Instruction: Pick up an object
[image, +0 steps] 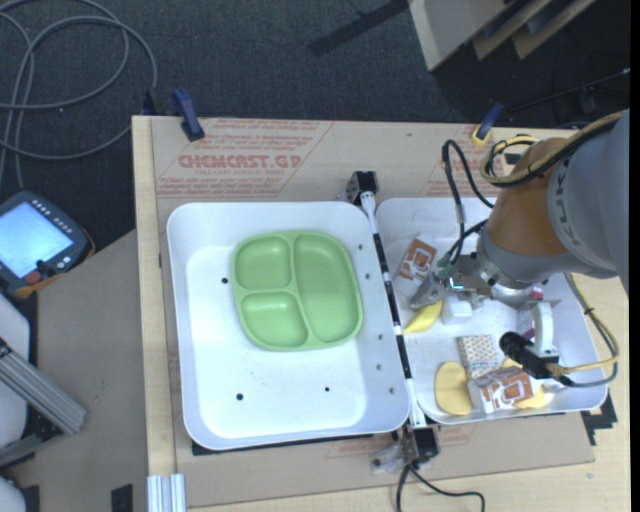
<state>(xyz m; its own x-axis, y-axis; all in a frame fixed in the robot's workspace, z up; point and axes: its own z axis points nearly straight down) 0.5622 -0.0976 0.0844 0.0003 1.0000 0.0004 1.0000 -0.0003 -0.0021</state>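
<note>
Brown cardboard sheeting (250, 160) printed with red lettering covers the bench, and two shallow white bins sit on it side by side, with dark carpet and loose cables beyond the far edge.

Reaching in from the right, the grey arm with its orange band (545, 205) bends down over the right bin (400, 215). Its gripper (447, 287) hangs low near the middle of that bin, pointing toward the bin's left wall; whether it is spread or closed cannot be told at this angle, and nothing can be made out held in it.

Just below and left of the gripper lies a small yellow banana-shaped piece (424, 318), close to the left wall. An orange and white packet (416, 260) lies toward the far left corner. Near the front edge sit a round yellow disc (452, 387), a tan patterned square (478, 349) and another orange and white wrapper (508, 390), crowded together beneath the arm's black cable fitting (522, 352).

In the left bin (200, 400), a pale green divided plastic tray (297, 290) rests toward the far right part.
</note>
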